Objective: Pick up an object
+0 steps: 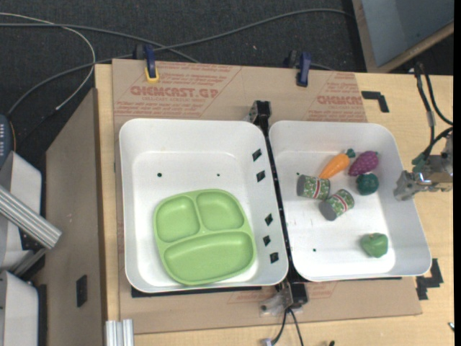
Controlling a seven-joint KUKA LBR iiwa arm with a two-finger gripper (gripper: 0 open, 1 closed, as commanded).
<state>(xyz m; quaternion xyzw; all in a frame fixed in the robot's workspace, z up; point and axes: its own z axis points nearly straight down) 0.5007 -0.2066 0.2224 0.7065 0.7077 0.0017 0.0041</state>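
Camera view, gripper (416,182) beside right bin (403,215)

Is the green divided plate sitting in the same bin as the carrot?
No. The green divided plate lies in the left bin, while the carrot lies in the right bin.

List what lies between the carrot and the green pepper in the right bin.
Between the carrot and the green pepper, the camera view shows one small can on its side, then bare bin floor.
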